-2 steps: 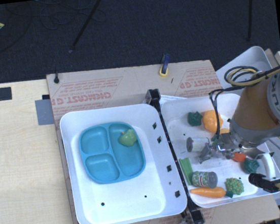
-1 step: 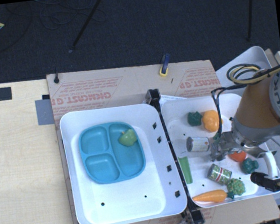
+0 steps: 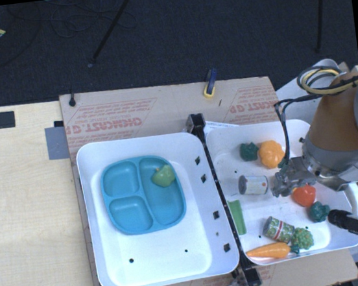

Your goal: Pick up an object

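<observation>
My gripper (image 3: 281, 183) hangs low over the right bin (image 3: 231, 140), with the grey arm and its orange band (image 3: 336, 121) behind it to the right. Just left of the gripper a small grey and white can (image 3: 255, 184) lies on its side. A red tomato-like piece (image 3: 304, 194) sits just below and right of it. An orange pepper (image 3: 271, 153) and a dark green piece (image 3: 249, 151) lie a little farther back. I see nothing held in the gripper.
The right bin also holds a green bar (image 3: 236, 216), a labelled can (image 3: 278, 228), a carrot (image 3: 268, 250), broccoli (image 3: 301, 239) and a small green piece (image 3: 317, 211). The left bin (image 3: 101, 247) carries a blue divided plate (image 3: 136, 213) with a green item (image 3: 164, 176).
</observation>
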`<action>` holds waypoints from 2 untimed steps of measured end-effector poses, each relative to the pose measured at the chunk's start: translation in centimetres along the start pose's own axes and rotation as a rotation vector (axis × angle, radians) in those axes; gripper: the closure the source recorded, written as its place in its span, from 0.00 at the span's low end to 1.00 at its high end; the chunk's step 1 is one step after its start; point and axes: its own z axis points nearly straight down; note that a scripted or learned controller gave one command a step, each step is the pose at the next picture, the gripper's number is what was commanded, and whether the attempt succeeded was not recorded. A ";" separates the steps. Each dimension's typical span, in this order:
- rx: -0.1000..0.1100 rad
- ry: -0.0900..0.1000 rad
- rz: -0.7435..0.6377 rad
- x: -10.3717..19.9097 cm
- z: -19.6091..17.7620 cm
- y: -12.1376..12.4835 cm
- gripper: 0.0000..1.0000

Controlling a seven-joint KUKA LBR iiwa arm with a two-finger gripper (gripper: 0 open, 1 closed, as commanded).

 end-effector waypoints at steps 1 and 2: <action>-0.002 -0.001 0.003 -0.8 -6.1 -0.1 1.00; 0.002 0.000 0.002 -0.9 -7.1 -0.1 1.00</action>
